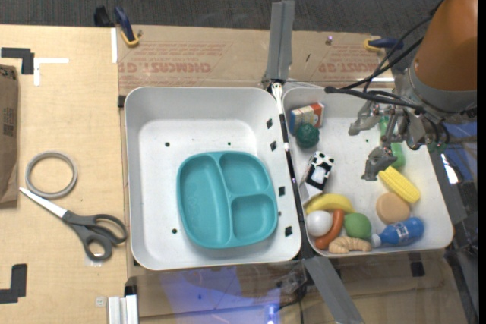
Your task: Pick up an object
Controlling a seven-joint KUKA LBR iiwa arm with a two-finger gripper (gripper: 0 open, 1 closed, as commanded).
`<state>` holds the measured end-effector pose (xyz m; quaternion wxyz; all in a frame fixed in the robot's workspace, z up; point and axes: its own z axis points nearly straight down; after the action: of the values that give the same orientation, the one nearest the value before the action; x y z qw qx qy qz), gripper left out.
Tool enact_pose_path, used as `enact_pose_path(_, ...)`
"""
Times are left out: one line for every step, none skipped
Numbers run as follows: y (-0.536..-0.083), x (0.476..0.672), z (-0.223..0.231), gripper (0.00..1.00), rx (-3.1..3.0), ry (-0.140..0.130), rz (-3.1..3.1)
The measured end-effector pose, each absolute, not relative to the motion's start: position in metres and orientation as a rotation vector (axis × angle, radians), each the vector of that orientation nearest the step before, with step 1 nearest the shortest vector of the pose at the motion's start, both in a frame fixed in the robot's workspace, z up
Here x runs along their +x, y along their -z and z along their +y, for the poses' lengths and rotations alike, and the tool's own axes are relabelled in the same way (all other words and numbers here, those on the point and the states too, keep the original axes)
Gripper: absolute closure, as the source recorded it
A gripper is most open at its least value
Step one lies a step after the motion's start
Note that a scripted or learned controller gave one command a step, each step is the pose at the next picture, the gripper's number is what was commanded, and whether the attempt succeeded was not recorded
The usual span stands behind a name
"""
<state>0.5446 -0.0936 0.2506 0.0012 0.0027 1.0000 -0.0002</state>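
Observation:
The right bin point(440, 186) holds several toys: a yellow corn cob point(399, 185), a tan round piece point(392, 207), a blue bottle point(401, 233), a green ball point(357, 224), a banana point(328, 202), a white ball point(319, 222), a black-and-white cube point(320, 169), a dark green ball point(307, 135) and a small red-and-blue box point(306, 115). My gripper point(369, 144) hangs over the bin's upper right part, open, with nothing between its fingers. A green piece point(396, 157) lies just to its right, partly hidden by the wrist.
The left bin point(152, 125) holds a teal divided plate point(228, 199). Scissors point(85, 225) and a tape ring point(51, 173) lie on the wooden bench at left. Cables trail from the arm across the right bin's back edge.

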Motion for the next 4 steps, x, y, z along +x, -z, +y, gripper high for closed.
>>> enact_pose_path(-0.127,0.552,-0.173,0.00,0.046,0.000,3.141)
enact_pose_path(-0.093,0.495,-0.189,0.00,0.177,0.000,3.131)
enact_pose_path(-0.098,0.567,-0.221,0.00,0.315,0.000,3.122)
enact_pose_path(-0.108,0.569,-0.221,1.00,0.310,0.003,3.117)
